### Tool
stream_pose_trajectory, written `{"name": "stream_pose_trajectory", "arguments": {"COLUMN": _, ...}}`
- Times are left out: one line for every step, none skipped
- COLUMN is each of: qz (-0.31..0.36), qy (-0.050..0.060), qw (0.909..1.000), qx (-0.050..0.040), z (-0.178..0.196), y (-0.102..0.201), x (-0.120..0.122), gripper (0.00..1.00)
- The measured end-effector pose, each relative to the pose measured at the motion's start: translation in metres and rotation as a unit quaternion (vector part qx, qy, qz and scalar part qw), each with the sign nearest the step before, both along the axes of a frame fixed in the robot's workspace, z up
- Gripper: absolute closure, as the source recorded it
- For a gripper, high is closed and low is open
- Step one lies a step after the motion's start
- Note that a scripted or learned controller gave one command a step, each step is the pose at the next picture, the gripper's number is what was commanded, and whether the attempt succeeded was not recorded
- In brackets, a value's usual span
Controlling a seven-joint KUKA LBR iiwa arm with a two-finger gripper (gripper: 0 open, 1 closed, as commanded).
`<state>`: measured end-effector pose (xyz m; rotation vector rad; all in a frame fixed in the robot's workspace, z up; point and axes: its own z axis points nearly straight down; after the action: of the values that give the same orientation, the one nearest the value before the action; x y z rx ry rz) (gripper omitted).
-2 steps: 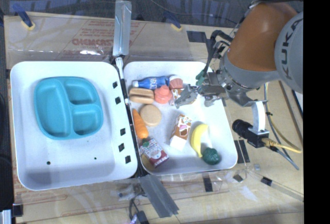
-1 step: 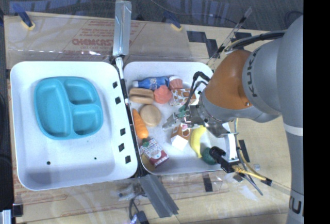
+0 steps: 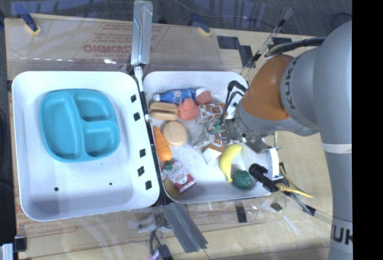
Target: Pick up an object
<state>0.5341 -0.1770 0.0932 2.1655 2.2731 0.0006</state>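
Camera view. Two shallow white bins sit side by side on the bench. The left bin [image 3: 36, 193] holds a turquoise divided plate [image 3: 79, 124] in its upper half. The right bin [image 3: 157, 80], at the centre of the frame, holds a clutter of small objects. Along its upper edge lie a blue-and-white packet [image 3: 175, 96] and a small pink piece [image 3: 204, 97]. Just below them are a hot dog bun [image 3: 164, 111] and a pink shell-shaped toy [image 3: 188, 109]. Lower left of these, a round tan bun [image 3: 175, 133] rests just beside an orange carrot [image 3: 162, 144]. A red-labelled can [image 3: 179, 178] lies near the bin's lower edge. To the lower right, a yellow banana [image 3: 229, 159] touches a dark green object [image 3: 242, 179].

The grey arm [image 3: 323, 91], with its orange band [image 3: 267, 94], reaches in from the right of the frame. The gripper [image 3: 219, 132] hangs low over small items in the middle of the right bin, just above the banana. Whether its jaws stand apart or together cannot be told at this slant, and nothing is visibly held.
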Motion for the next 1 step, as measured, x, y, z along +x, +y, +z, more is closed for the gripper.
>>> {"name": "stream_pose_trajectory", "arguments": {"qz": 0.003, "qy": -0.001, "qw": 1.0, "qx": 0.0001, "z": 0.0104, "y": 0.0005, "x": 0.0007, "gripper": 1.0}}
